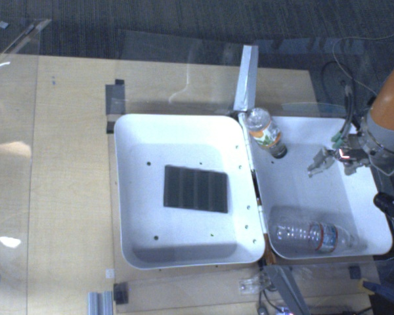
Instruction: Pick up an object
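Nothing lifted yet — gripper (323, 161) hovering inside the right bin (302, 195), fingers apart and bare, with the clear bottle (308, 235) lying below and the small bottle (265, 132) off toward the bin's top-left corner — grasp and lift both left to do

Your arm (389, 113) comes in from the right edge, its orange band above the grey wrist. The gripper (322, 161) points left and slightly down, low over the right bin. You can see nothing caught between its thin fingers (315, 166).
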`<state>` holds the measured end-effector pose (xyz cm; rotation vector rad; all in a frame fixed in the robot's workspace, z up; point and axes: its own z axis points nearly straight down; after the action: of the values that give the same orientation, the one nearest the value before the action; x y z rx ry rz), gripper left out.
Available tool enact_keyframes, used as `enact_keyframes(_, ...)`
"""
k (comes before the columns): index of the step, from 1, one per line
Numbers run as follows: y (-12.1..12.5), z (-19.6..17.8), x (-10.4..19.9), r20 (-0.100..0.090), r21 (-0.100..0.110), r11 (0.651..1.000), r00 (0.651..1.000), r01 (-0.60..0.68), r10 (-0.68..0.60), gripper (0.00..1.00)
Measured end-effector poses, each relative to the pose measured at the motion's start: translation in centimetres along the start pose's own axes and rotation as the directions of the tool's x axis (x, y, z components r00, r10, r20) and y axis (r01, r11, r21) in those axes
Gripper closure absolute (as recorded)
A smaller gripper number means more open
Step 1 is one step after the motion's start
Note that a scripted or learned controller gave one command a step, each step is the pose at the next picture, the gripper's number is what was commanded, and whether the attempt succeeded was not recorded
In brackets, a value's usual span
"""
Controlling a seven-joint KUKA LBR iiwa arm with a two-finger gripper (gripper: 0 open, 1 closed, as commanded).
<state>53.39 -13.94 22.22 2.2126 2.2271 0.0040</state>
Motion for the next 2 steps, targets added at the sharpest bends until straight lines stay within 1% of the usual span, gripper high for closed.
enact_keyframes(1,6.2,13.4,4.3,0.0,-0.009,0.999,1.0,-0.031,0.031,0.0)
enact_keyframes(2,12.0,13.8,4.2,-0.009,0.072,0.993,0.995,0.098,-0.098,0.0)
